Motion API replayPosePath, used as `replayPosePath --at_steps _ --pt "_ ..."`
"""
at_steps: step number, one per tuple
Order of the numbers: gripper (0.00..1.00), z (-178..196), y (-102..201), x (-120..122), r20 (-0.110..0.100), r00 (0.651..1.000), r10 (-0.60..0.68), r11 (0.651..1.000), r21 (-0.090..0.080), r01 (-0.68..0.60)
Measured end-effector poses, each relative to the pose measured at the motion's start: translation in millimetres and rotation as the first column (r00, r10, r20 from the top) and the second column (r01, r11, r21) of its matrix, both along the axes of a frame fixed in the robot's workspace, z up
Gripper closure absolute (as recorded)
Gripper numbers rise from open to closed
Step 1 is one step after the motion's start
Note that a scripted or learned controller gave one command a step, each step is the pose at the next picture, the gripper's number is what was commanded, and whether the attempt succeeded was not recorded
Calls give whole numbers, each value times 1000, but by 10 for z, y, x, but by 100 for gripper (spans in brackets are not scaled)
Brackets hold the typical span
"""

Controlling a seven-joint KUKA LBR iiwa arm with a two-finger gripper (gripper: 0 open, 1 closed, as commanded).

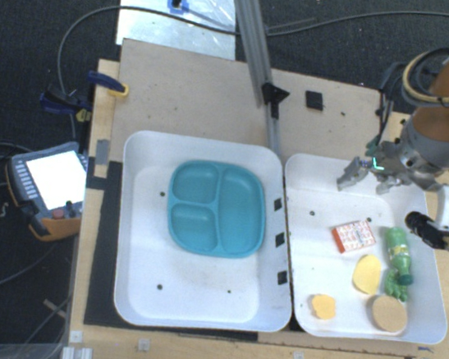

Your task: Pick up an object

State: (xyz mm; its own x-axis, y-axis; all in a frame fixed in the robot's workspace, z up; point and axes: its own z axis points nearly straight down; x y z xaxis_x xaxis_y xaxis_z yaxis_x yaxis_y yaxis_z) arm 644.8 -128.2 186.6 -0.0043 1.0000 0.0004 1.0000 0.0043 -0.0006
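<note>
In the right bin [297,226] lie five things: one red box [353,236] tilted toward two o'clock, one green bottle [398,263] running twelve to six, two yellow pieces, one tan disc. The gripper [371,179] hangs spread wide at twelve o'clock, holding nothing. One blue tray [216,209] sits in the left bin [129,269].

fixed overhead camera, slanted down, both bins [189,311]

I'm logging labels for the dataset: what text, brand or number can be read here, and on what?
None can be read.
Red and white packet: print too blurred.
Green bottle: label too small.
Pendant screen: glare, nothing legible.
</note>
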Motion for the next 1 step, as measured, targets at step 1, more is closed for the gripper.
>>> replayPosePath --at_steps 1 --pt "0 11 0 6 2 1000 0 1000 0 0"
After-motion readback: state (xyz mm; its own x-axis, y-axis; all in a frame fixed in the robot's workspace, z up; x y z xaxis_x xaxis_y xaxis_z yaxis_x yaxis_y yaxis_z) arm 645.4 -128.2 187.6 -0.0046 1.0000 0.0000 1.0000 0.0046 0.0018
